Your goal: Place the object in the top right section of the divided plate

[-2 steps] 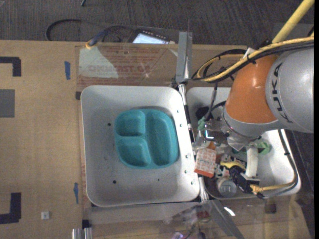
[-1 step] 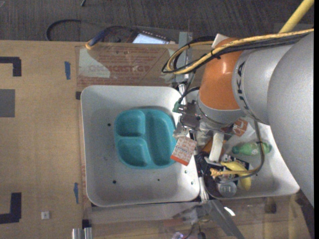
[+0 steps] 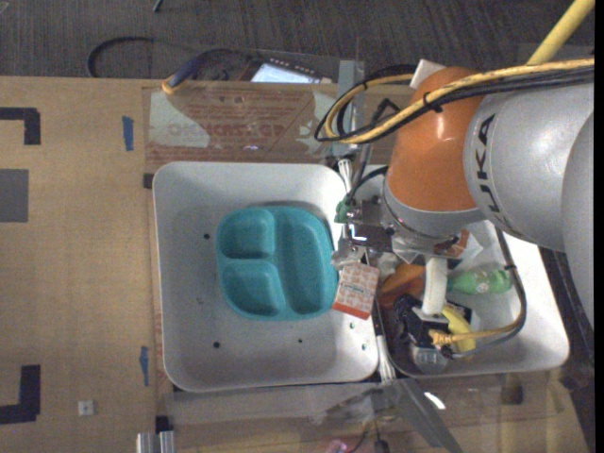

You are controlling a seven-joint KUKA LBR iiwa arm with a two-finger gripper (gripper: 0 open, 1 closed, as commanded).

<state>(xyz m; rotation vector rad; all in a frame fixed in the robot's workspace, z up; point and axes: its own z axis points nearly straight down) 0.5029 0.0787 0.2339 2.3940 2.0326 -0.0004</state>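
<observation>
Two bins side by side, me over their shared edge.
The divided plate [image 3: 274, 262] lies in the left bin [image 3: 189, 347]; my arm [image 3: 491, 149] covers the right bin [image 3: 543, 338], items beneath it.

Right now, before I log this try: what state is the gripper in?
Gripper: by the teal divided plate's right edge, a small red and white packet just below it; open, shut or holding cannot be told.

Right bin [image 3: 538, 333]: near half covered by arm [image 3: 528, 149]; contents heaped, only partly identifiable. Gripper [image 3: 363, 243]: fingers hidden beneath wrist; state indeterminate. Arm cut off at right and top edges. Small card-like item [image 3: 356, 290] at plate [image 3: 274, 260] edge: print too small to read.
</observation>
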